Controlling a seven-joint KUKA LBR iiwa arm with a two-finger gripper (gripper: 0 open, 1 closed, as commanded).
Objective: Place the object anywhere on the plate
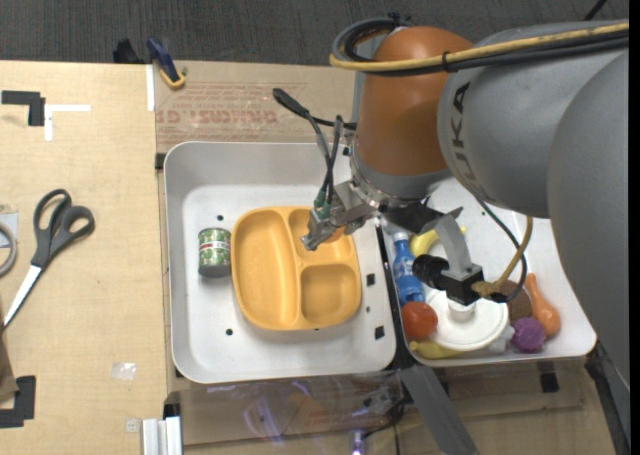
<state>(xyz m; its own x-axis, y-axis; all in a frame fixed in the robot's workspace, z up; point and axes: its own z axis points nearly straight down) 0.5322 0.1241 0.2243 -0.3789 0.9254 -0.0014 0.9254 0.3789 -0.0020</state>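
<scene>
A camera looks down at a slant on two shallow white bins set side by side on a bench. The left bin (190, 343) holds a yellow plate (295, 268) divided into compartments: one long section along its left and two smaller sections on its right. Just beside the plate's left edge, lying on the bin floor, is a small green can (213, 251) with a pale label and a silvery end; it is off the plate. The right bin (570, 338), to the right of the plate, is crowded with a blue bottle (405, 268), a red ball-like item (419, 320), a banana (440, 350), a white round piece (470, 323), a purple item (528, 335) and an orange item (540, 305). The grey arm (540, 123) with its orange band (405, 93) reaches in from the right, and its gripper (318, 233) hangs over the plate's upper right section. Whether its tips are apart or together cannot be told here, nor whether anything sits between them. The can lies on the far side of the plate from the gripper, well apart from it. To the left of the plate, outside the bins, scissors (50, 233) lie on the wooden bench (80, 323).
</scene>
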